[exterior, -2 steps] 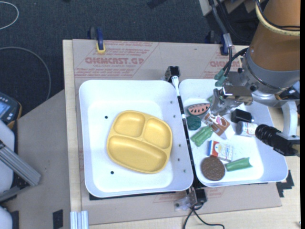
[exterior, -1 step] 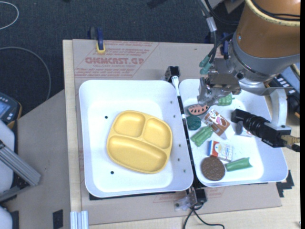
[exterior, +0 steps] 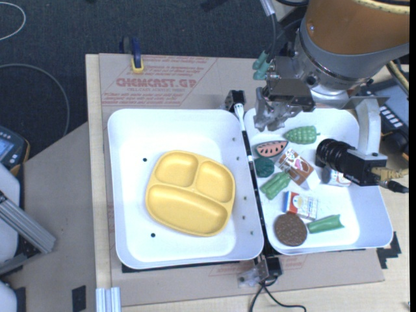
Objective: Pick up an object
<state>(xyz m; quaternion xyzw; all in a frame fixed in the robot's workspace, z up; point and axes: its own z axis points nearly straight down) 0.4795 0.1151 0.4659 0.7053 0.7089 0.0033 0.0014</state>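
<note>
Targeting flat pink-and-green watermelon-slice toy (exterior: 270, 149), loose at right white bin's (exterior: 372, 234) upper left among scattered toys, likely dumped for picking | my gripper (exterior: 268, 123) hangs just above-left of it, touching nothing I can see, fingers' spread: cannot tell | yellow divided plastic tray (exterior: 190, 192) fills left white bin (exterior: 130, 135)

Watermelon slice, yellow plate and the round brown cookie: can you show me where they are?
Watermelon slice (exterior: 271, 149): camera view, on its pink middle.
Yellow plate (exterior: 190, 192): camera view, on the ridge between its compartments.
Round brown cookie (exterior: 290, 229): camera view, on the centre of its top.
</note>
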